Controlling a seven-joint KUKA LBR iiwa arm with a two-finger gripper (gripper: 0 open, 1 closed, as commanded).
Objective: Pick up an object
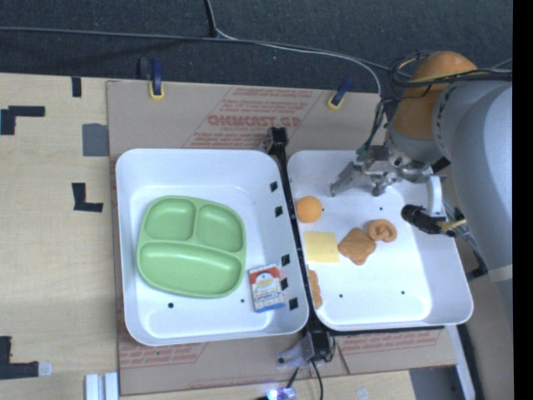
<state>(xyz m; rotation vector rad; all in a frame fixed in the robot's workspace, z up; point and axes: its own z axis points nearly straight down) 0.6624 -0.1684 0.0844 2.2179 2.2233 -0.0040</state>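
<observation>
The gripper hangs over the far part of the right-hand shallow white bin, its metal fingers pointing toward the divider between the two bins. I cannot tell from this slanted view whether the fingers are apart or together, and nothing shows between them.

No single object is named by the task, so the nearest candidate matters most. That is the small round orange ball, lying just beside the gripper, toward the near side of the bin and slightly toward the divider, close against the bin's inner wall. Being round, it has no long axis to line up with, so only position needs correcting; its closeness to the wall may crowd one finger.

Farther toward the near edge from the gripper lies a flat pale yellow square block, and beside it, on the arm's side, a tan lumpy piece like fried food touching or nearly touching a small brown ring-shaped pastry. These two sit almost straight toward the near edge from the gripper's wrist, near but not beneath the fingertips.

Across the divider, well apart from the gripper, the other white bin holds a green three-compartment plastic plate and a small red-and-white carton; reaching them would mean a long crossing, so I judge the orange ball the likelier target.
</observation>
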